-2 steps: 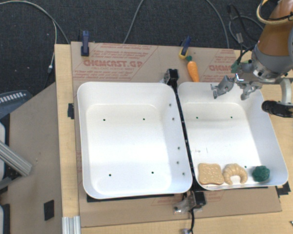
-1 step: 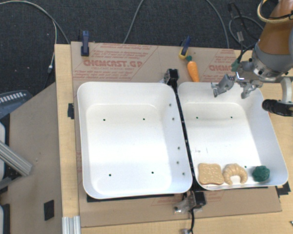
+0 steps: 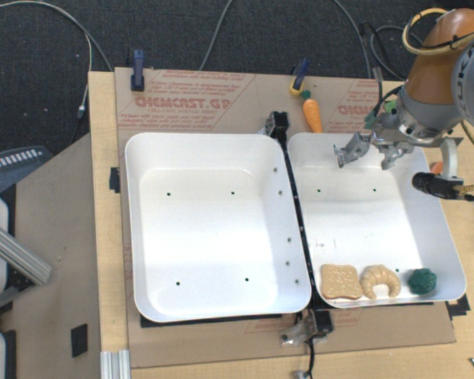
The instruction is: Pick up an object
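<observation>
While the gripper [image 3: 369, 151] hangs spread and empty at the right bin's [image 3: 426, 212] far end, the croissant [image 3: 381, 280] lies along the near wall.

The arm [image 3: 446, 61] is cut off at the right edge, and a grey bar [image 3: 12, 255] at the left edge.

One fixed camera looks down on me at a slant, far enough to take in both the left bin [image 3: 213, 227] and right bin [image 3: 371, 212]; my arm [image 3: 438, 69] enters from its right.
</observation>
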Robot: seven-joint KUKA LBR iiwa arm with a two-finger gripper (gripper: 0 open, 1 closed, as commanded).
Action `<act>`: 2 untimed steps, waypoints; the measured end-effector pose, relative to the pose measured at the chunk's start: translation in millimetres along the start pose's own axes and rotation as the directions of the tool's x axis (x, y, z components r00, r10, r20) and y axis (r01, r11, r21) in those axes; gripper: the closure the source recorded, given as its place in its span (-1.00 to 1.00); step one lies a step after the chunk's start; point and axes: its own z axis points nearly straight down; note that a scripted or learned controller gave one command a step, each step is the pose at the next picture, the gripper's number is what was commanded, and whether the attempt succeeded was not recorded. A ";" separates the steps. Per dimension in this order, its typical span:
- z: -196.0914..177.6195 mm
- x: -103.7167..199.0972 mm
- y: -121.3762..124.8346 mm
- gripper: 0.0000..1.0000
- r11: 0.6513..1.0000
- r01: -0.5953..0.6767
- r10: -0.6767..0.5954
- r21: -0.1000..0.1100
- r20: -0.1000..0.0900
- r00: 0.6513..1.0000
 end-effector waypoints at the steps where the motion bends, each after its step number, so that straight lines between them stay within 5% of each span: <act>1: 57.0 6.9 5.7 -1.00 1.000 0.000 0.000 0.001 0.000 1.000; 2: 74.8 7.4 5.6 -1.00 1.000 0.000 0.000 -0.003 0.000 1.000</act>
